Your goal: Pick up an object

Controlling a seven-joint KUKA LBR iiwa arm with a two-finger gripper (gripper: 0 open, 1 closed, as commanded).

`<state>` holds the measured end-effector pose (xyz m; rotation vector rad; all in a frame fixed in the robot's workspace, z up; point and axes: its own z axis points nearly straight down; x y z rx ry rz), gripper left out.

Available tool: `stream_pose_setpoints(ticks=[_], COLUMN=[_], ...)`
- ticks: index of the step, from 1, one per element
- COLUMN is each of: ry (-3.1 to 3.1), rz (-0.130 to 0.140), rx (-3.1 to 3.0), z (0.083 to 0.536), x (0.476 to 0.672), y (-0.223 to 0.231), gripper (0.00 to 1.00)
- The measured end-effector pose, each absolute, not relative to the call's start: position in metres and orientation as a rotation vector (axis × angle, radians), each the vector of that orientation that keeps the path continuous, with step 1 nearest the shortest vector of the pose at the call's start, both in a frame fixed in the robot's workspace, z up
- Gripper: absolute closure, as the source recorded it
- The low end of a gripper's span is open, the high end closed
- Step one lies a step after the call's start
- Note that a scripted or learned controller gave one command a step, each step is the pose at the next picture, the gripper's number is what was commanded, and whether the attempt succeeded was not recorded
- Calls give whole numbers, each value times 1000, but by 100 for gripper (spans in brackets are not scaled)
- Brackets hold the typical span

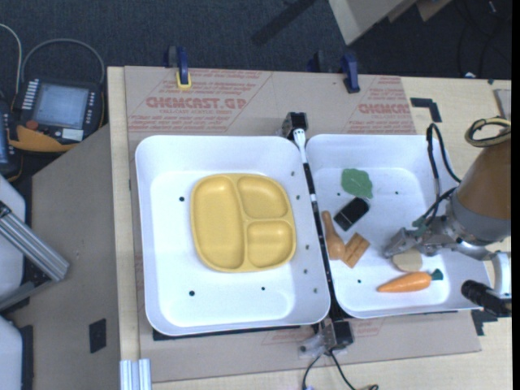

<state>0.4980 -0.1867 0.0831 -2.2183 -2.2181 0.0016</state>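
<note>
The right bin [370, 301] holds several small objects. A green leafy piece [357, 182] lies toward its back, with a black block [352, 212] just in front of it. An orange stick [331, 235] and a brown piece [355, 250] lie near the bin's left wall. A carrot [404, 282] lies near the front. My gripper [413, 242] is low over the right part of this bin, directly above a pale beige piece [409, 261] that it partly covers. The carrot lies just in front of the gripper.
A yellow divided plate [242, 220] sits in the middle of the left bin [154, 218]. A black divider with a clamp [296, 125] runs between the bins. Cables [436, 157] hang over the right bin's back right corner.
</note>
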Motion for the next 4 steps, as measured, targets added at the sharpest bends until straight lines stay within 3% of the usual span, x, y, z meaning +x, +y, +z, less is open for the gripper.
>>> stream_pose_setpoints(ticks=[1,3,4], ry=[-2220,-2227,-2226], rz=[0,-4,-2], rx=[-2222,-2225,-2223], z=[95,217,226], x=[499,496,496], y=[-187,-183,-183], gripper=[100,100,100])
